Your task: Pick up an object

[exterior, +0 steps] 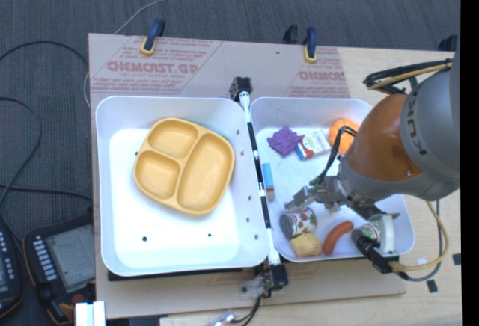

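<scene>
The fingers [298,202] look parted to you, metal tips spread with nothing between them, though the bulky wrist hides their roots, so take that reading as likely, not certain. You will find the gripper [307,197] low over the right bin [389,250], near its front half and pointing towards the divider between the two bins. The grey arm [419,137] with its orange band reaches in from the right and covers much of that bin's far side.

Just beside and in front of the tips lies the can [299,223], red-labelled, tipped on its side with its silvery end facing you; whether the tips touch it you cannot tell. Nothing is lifted: every object rests on the bin floor.

Around the can you see a pale yellow lump [305,245] touching its front edge, and an orange-red sausage [338,236] just to the right of that. A green and white container [378,231] sits near the front right corner. Further back are a purple toy [284,141], a small red, white and blue carton [313,145] just beside it, and an orange ball [340,130] partly hidden by the arm. A blue pen [268,184] lies along the divider wall.

In the left bin [112,242] a yellow divided plate [183,165] lies flat, well apart from the gripper.
</scene>
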Controlling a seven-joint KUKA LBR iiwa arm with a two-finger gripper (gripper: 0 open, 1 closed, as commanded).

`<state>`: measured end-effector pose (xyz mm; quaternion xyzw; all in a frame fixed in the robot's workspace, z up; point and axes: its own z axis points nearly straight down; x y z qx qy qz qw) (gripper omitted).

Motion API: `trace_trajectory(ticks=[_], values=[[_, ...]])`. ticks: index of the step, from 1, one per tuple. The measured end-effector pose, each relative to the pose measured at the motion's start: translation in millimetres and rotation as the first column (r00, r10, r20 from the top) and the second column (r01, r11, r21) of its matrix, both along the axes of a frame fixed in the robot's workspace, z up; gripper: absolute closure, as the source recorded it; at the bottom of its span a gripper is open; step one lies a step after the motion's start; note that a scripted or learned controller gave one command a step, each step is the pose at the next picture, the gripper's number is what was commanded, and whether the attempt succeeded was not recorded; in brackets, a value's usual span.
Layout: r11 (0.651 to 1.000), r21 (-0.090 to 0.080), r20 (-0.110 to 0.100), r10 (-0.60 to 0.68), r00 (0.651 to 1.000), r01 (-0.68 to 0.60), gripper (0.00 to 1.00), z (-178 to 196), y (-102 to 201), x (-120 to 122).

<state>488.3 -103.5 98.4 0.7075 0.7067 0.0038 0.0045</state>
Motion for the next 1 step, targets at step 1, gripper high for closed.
trace_trajectory(ticks=[1], values=[[1.000,0.000,0.001,0.000,1.000,0.000,1.00,9.7,0.1,0.7]])
